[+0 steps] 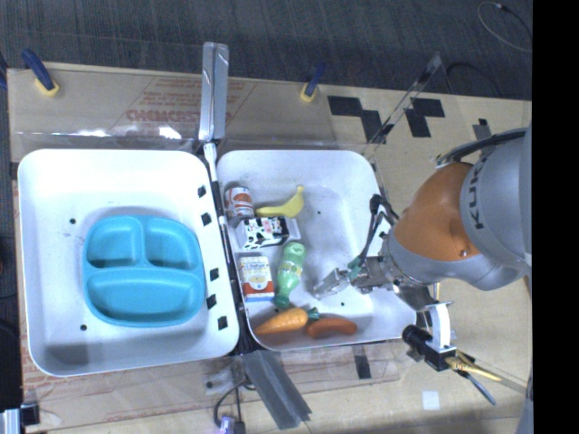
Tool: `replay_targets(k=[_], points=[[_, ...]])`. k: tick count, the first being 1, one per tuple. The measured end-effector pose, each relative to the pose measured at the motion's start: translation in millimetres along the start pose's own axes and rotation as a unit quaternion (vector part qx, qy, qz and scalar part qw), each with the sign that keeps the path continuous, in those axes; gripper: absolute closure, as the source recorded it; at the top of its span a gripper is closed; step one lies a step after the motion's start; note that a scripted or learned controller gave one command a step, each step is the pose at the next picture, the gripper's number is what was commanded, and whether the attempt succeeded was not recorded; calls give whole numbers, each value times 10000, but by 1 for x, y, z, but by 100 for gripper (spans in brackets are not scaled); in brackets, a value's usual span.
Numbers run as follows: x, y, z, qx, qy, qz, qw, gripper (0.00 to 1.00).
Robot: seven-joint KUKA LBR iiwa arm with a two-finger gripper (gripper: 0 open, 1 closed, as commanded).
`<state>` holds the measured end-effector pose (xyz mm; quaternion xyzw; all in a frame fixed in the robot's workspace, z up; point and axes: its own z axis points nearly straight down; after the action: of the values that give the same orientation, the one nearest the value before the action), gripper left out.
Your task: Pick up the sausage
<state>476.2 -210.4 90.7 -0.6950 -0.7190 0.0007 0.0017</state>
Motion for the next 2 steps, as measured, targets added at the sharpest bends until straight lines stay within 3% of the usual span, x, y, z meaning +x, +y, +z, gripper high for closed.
replay_targets(k=[1, 2], points=[[0, 0, -9, 5, -3, -23, 10000, 100], [0, 0, -9, 4, -3, -26, 10000, 0]])
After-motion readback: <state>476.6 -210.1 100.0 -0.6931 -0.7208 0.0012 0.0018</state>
